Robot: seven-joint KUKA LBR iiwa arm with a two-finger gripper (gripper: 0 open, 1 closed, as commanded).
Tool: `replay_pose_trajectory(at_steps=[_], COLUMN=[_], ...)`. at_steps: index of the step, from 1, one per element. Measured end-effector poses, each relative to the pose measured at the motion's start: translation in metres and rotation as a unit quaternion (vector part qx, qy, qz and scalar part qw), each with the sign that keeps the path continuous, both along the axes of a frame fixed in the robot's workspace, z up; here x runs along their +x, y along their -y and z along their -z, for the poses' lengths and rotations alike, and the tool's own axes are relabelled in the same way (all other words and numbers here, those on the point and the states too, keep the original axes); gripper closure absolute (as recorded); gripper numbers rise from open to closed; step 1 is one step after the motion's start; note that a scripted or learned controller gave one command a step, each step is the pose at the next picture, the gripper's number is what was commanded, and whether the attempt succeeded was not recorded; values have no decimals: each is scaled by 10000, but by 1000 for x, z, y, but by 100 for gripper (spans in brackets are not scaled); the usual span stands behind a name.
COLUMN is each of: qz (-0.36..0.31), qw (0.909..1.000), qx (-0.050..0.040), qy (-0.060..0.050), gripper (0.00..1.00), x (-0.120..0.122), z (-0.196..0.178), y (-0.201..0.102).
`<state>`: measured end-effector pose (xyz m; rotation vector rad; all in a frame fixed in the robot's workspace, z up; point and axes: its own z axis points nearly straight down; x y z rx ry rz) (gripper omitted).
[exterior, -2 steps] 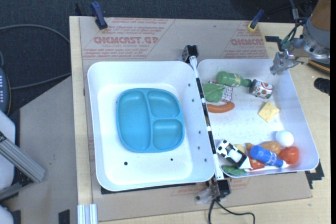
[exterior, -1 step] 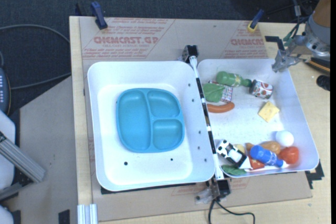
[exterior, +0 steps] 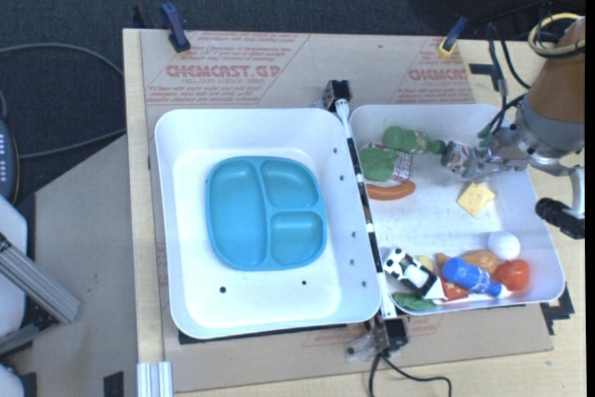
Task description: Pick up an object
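My gripper [exterior: 481, 163] hangs low over the upper right part of the right bin [exterior: 548, 242], below the arm's orange band [exterior: 561, 90]. Just to its left, touching or nearly touching it, lies a small grey and red object [exterior: 455, 155]. A yellow cheese wedge [exterior: 477, 198] sits just below the gripper. Further left are a green bottle [exterior: 407, 140], a green-topped can [exterior: 383, 165] and an orange sausage [exterior: 390, 191]. Along the bin's near edge lie a white egg [exterior: 504, 245], a red tomato [exterior: 513, 274], a blue bottle [exterior: 469, 277] and a black and white toy [exterior: 408, 269].
The left bin [exterior: 186, 293] holds a blue divided plate [exterior: 266, 211]. A black clamp [exterior: 337, 94] sits at the top of the wall between the bins. Cables [exterior: 500, 70] run beside the arm at the right. Cardboard [exterior: 279, 65] lies under both bins.
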<state>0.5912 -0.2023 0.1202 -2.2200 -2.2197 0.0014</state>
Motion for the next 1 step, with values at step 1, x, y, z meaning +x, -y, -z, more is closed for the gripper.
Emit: replay_pose_trajectory(at_steps=[1], qz=[-2], qw=[10000], qx=[-7], qy=[19], gripper=[100], x=[1], z=[-11], y=[0])
